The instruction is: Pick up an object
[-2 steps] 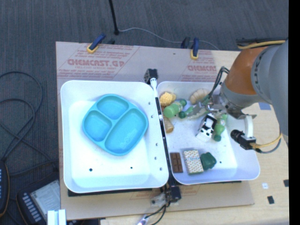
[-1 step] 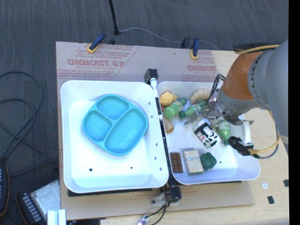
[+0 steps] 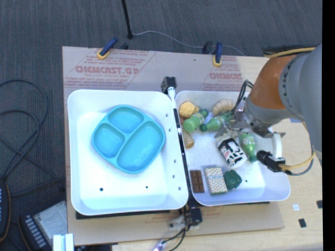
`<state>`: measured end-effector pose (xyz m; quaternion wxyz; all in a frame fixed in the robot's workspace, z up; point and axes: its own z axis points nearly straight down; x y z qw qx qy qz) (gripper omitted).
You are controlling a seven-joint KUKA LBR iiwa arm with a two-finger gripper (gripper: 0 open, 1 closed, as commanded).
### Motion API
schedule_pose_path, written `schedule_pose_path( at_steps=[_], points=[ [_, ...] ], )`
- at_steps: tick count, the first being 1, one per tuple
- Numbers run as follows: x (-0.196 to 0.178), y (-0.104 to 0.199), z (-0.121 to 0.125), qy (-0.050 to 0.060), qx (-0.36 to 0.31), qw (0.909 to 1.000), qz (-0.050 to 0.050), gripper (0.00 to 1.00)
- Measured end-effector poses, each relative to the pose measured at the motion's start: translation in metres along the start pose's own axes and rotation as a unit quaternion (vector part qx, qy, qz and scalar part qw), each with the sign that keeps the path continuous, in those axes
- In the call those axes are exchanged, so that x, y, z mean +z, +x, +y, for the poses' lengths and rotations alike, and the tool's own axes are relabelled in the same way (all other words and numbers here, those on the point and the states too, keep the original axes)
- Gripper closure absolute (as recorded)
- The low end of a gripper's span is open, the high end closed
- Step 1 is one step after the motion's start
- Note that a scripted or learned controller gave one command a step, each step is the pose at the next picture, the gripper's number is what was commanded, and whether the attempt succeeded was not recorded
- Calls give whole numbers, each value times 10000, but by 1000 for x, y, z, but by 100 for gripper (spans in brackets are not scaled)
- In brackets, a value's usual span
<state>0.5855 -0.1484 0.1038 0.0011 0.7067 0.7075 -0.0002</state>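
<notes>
**Operator:** Report arm position and end-effector condition.

**Technician:** The arm [image 3: 285, 85] enters from the right and is positioned over the far part of the right bin [image 3: 272, 192]. The gripper [image 3: 242, 123] is located below the orange band, above the cluttered centre of that bin. Its condition cannot be determined: the wrist housing covers it, so no object can be confirmed as held.

**Operator:** List the contents of the right bin.

**Technician:** Far-left corner: a yellow corn-like item [image 3: 187, 109], with a green pear-shaped item [image 3: 192, 123] just near of it. A beige shell-like pastry [image 3: 223, 106] lies far-centre. A green bottle [image 3: 215, 123] lies on its side between the pear-shaped item and the gripper. A black-and-white patterned item [image 3: 232, 152] sits centre, touching a green cylindrical item [image 3: 248, 146] on its right. Along the near wall, left to right: a brown chocolate bar [image 3: 196, 181], a patterned small box [image 3: 214, 180], a dark green lump [image 3: 232, 179].

**Operator:** And the left bin?

**Technician:** The left bin [image 3: 86, 192] holds one blue divided plate [image 3: 129, 138] with three compartments, lying flat, centred slightly toward the far side. Both bins rest on a cardboard sheet [image 3: 89, 69] secured by clamps [image 3: 107, 48] at its far edge.
</notes>
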Motion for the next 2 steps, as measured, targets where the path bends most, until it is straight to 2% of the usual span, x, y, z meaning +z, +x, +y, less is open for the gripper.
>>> schedule_pose_path(
  at_steps=[1, 2],
  points=[
    [-81, 83, 5, -4, -8, 10000, 10, 100],
    [-119, 153, -18, 8, -5, 10000, 12, 100]
  ],
)
